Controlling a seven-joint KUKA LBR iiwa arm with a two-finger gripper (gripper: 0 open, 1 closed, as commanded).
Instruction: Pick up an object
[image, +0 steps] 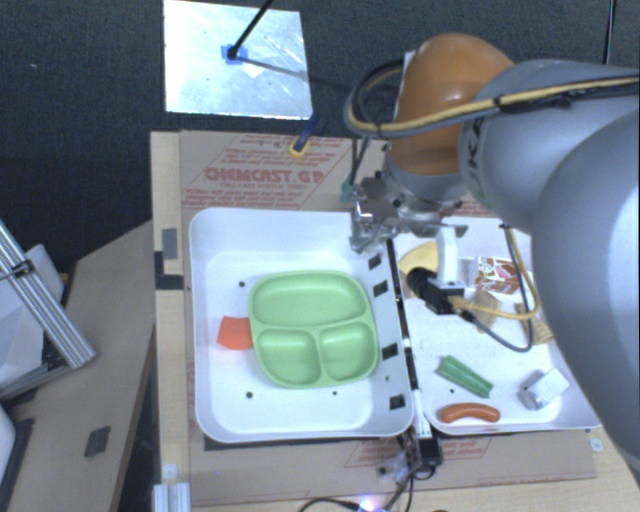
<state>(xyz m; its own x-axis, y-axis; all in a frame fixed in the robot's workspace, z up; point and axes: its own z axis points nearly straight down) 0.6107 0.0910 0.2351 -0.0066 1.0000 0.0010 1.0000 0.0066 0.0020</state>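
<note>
A dark backdrop lies behind a cardboard-covered desk (260, 175) that carries two shallow white bins side by side. The left bin (215, 290) holds a light green divided tray (312, 328) lying flat near its middle, with a small orange block (235, 333) just beside the tray's left edge. The right bin (500, 420) holds a green stick-like piece (463, 375), an orange-red sausage-shaped object (470, 412) near the front wall, a small grey block (542, 388) toward the front right, a yellow object (420, 257) partly hidden under the arm, and a printed packet (497, 275) further right. The grey arm with its orange band (445, 100) reaches in from the right, and the gripper (368, 232) hangs over the back of the divider between the two bins. Whether it is open or closed cannot be told, and nothing can be seen held in it.
</note>
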